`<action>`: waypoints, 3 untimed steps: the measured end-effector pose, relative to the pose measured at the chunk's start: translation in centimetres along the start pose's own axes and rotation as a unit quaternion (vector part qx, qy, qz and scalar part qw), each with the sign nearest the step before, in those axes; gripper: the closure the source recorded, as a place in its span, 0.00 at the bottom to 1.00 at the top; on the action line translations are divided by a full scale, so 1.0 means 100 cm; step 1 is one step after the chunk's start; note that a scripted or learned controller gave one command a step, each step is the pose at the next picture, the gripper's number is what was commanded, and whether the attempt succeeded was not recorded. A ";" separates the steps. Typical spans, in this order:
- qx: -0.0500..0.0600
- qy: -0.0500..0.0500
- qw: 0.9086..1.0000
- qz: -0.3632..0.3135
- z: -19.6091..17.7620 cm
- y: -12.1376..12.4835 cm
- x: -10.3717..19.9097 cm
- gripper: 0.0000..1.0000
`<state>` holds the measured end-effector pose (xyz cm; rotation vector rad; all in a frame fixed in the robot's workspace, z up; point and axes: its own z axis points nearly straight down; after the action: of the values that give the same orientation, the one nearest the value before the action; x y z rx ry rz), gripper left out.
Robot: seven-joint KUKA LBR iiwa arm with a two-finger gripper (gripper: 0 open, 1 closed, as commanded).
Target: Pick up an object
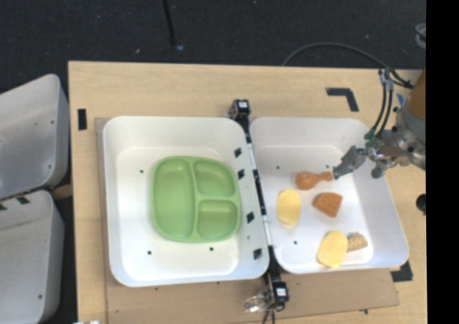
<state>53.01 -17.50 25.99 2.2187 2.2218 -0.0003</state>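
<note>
1. The gripper was seen low over the right bin, just beside the orange drumstick-shaped piece; its opening could not be told.
2. The approach step was judged in hand.
3. Next, closing squarely on that piece would be called for.

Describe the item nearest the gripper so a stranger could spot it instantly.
Find the right-hand white bin. Near its middle, just left of the gripper, lies an orange drumstick-shaped piece. Unlike the pale yellow pieces below it, it has a round bulb tapering to a thin handle.
</note>
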 end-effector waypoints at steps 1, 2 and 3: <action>0.001 0.000 1.000 0.001 0.044 0.002 0.005 0.00; 0.003 0.001 1.000 0.001 0.106 -0.003 0.007 0.00; -0.003 -0.003 1.000 0.002 0.154 -0.001 0.003 0.00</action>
<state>52.89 -17.21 10.58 2.2174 2.2112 -0.0013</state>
